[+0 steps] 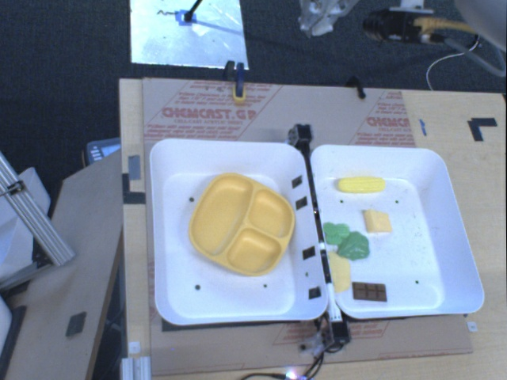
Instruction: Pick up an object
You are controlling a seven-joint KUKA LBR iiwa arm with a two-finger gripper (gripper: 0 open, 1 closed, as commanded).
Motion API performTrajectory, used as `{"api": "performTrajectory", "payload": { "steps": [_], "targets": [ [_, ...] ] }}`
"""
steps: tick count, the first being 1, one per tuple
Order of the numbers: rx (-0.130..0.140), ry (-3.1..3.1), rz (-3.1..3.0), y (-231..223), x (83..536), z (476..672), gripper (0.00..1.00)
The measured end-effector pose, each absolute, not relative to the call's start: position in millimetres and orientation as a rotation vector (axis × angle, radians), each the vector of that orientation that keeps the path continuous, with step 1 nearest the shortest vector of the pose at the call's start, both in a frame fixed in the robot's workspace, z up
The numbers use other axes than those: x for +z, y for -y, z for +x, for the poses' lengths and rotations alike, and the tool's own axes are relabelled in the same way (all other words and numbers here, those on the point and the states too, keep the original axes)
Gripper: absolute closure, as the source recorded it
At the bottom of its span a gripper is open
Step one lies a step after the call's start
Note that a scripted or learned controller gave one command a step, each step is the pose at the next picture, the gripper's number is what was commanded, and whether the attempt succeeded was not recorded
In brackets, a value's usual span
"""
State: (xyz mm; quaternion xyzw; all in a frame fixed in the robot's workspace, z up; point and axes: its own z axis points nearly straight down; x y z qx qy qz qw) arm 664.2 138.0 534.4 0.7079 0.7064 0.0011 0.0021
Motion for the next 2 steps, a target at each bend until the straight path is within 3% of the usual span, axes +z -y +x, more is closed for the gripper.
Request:
{"api": "performTrajectory", "payload": {
  "steps": [2],
  "targets": [
    [-0.001,-2.213,2.226,44.5,513.7,668.1,1.00]
  ]
}}
